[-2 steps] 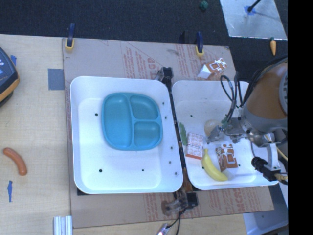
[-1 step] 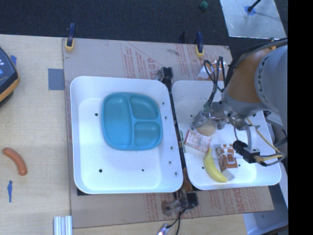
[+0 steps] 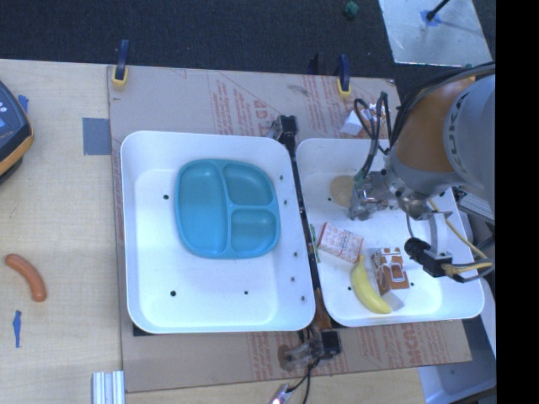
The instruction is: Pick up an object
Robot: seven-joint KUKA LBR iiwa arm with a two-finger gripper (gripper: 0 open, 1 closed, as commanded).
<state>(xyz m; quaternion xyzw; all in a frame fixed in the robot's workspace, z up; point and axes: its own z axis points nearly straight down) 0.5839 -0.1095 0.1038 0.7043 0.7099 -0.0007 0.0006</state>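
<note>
Taking the left bin (image 3: pixel 135 251) as our landmark, we see far to its left, out on the bare bench, a toy sausage (image 3: pixel 27 277) lying at a slant, and above that, at the picture's edge, part of a dark device with an orange rim (image 3: pixel 10 133). Inside the left bin, in its upper middle, sits a blue divided plate (image 3: pixel 227 208), flat, with one large well and two smaller ones. Just right of the left bin, and touching it along the shared wall, lies the right bin (image 3: pixel 438 308). In that bin, nearest the left bin, we find a small patterned packet (image 3: pixel 338 243); below and to the right of it a yellow banana (image 3: pixel 368 289), and just beside the banana a brown and white boxed item (image 3: pixel 390 271). Further right of the left bin, over the upper part of the right bin, hangs the gripper (image 3: pixel 367 199) under the grey arm with its orange band (image 3: pixel 425 129). We cannot tell how its jaws stand, and we see nothing between them.
</note>
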